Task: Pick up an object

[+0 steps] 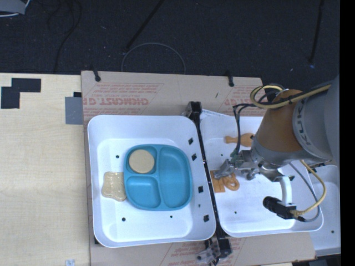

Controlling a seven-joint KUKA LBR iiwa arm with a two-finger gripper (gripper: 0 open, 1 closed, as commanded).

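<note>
Two bins: we see two shallow white bins side by side at the lower centre of the frame, the left bin (97, 148) and the right bin (244, 226), meeting at a black divider (202, 165).
Left bin contents: we find a blue compartment tray (166, 187) lying flat in the middle, with three sections.
Tray contents: we note a round tan disc (141, 160) in its upper left section; the other two sections show bare blue.
Beside the tray: a pale yellow spongy piece (113, 185) lies on the bin floor, touching the tray's left edge.
Right bin contents: we make out an orange object (227, 183) near the bin's left wall, and a small orange piece (232, 140) higher up, partly behind a cable.
Arm: the grey arm (316, 126) with its orange band (277, 129) enters from the right and leans over the right bin.
Gripper: the gripper (228, 170) sits low, right at the orange object; we cannot tell how far it is open or whether it has hold of anything.
Under the bins: a cardboard sheet (138, 93) with red print.
</note>
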